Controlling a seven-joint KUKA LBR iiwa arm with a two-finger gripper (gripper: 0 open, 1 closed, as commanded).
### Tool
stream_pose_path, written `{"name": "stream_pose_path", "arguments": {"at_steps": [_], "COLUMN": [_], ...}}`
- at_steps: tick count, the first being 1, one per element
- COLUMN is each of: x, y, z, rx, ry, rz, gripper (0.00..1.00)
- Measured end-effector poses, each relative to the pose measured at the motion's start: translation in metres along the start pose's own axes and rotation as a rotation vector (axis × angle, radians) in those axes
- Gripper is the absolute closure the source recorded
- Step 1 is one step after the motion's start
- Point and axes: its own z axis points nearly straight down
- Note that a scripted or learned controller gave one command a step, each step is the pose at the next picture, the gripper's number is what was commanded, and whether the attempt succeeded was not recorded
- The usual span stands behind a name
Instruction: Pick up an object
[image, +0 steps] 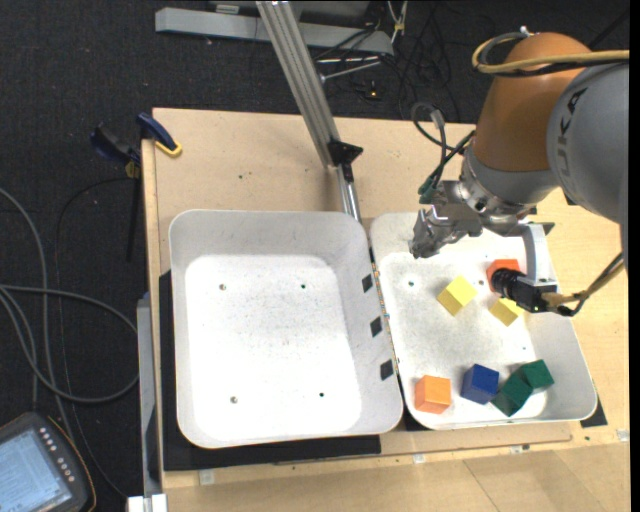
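My gripper (428, 243) hangs over the back left part of the right bin (400, 330), below the grey arm with its orange band. Nothing shows between its fingers. In the right bin lie a yellow block (457, 295), a smaller yellow block (503, 311), an orange-red piece (503, 268) near the back right, an orange cube (433, 393), a blue cube (480, 383) and two green blocks (525, 386) at the front. The nearest yellow block sits a little to the front right of the gripper.
The left bin (270, 320) stands beside the right one. A slanted metal pole (305, 85) with a black clamp rises behind the bins. A blue and yellow clamp (150, 135) grips the bench's back left edge. Cables trail from the arm's wrist.
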Motion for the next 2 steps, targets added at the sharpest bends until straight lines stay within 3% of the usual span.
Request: {"name": "stream_pose_path", "arguments": {"at_steps": [2], "x": [0.098], "y": [0.044], "z": [-0.003], "rx": [-0.004], "ry": [0.0], "rz": [0.002], "gripper": [1.0]}}
